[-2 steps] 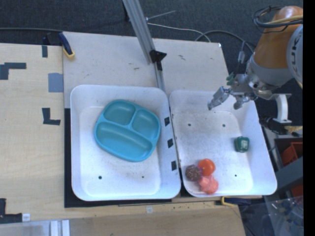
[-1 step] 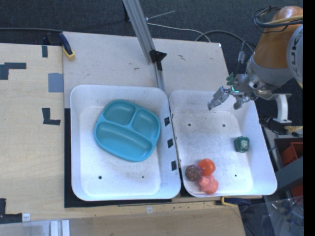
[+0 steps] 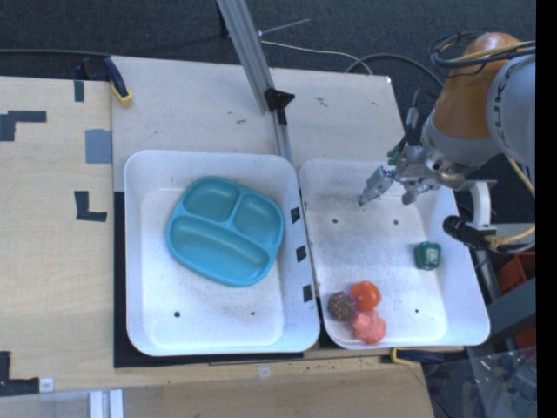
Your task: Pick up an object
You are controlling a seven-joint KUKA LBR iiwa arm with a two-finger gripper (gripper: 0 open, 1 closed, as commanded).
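Nearest the camera, at the front of the right bin (image 3: 461, 320), three small things sit bunched together: a dark brown bumpy ball (image 3: 341, 305) on the left, a red-orange round fruit (image 3: 365, 295) touching it on the right, and a pink lumpy piece (image 3: 370, 327) just in front of the fruit, close to the bin's front wall. A little farther back and off to the right, well apart from that cluster, a small dark green object (image 3: 427, 255) lies near the bin's right wall. The floor of this bin between those things and the arm is bare white, speckled with dirt, so nothing lies between the gripper and the objects. In the left bin (image 3: 148, 320) a blue divided plate (image 3: 225, 230) lies flat and turned at an angle, taking up much of the middle. A black divider strip runs between the two bins, and a grey metal rail (image 3: 248, 46) slants up from the far end of that strip across the pale tabletop (image 3: 52, 259). At the far end of the right bin the gripper (image 3: 388, 188) hangs over the bin's back part, well apart from every object, carried by the grey arm (image 3: 513, 103) with its orange band, which comes in from the right and bends down toward the bin. The fingers (image 3: 372, 187) stand spread apart, pointing down and to the left, with nothing between them and nothing touching them.
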